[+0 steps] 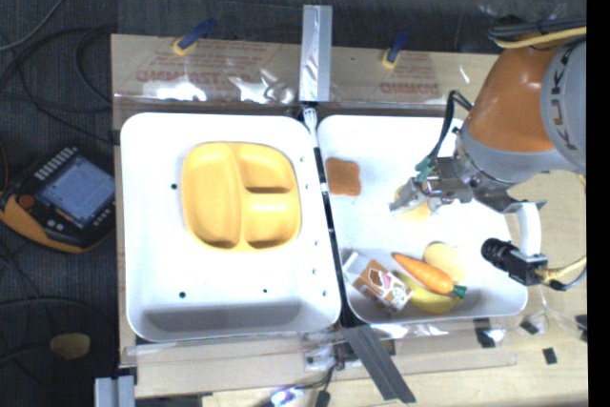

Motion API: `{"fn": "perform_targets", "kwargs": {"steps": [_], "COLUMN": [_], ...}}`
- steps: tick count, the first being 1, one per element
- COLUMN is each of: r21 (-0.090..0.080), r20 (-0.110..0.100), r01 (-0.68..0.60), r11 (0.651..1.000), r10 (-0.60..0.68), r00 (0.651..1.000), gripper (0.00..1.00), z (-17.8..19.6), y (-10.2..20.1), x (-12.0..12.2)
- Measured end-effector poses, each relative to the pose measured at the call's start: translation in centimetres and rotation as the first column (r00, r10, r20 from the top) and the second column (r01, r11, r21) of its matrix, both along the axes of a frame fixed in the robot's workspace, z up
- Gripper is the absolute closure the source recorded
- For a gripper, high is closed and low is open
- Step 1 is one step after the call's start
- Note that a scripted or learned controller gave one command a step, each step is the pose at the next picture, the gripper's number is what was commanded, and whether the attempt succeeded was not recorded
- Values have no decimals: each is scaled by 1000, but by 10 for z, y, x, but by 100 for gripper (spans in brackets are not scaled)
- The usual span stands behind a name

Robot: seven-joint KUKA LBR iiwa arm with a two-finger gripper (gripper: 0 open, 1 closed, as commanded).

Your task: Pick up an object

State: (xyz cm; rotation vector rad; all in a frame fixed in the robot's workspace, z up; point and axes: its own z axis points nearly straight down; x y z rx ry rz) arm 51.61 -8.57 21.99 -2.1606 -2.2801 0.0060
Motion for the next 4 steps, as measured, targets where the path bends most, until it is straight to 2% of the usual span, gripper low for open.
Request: {"fn": "perform_targets", "kwargs": {"steps": [1,2,3,4], "r21": [0,2,1,4], "r20": [0,-2,3,10], "r01": [0,170,-44,-78], "r11": [1000,985,999,997], "r10": [0,-170,44,78], "r00": [1000,985,999,997], "gripper": [0,0,0,0], "z": [0,-107,-108,-131], "y": [0,-27,-27,-61], "x": [0,-33,-32,-29]}}
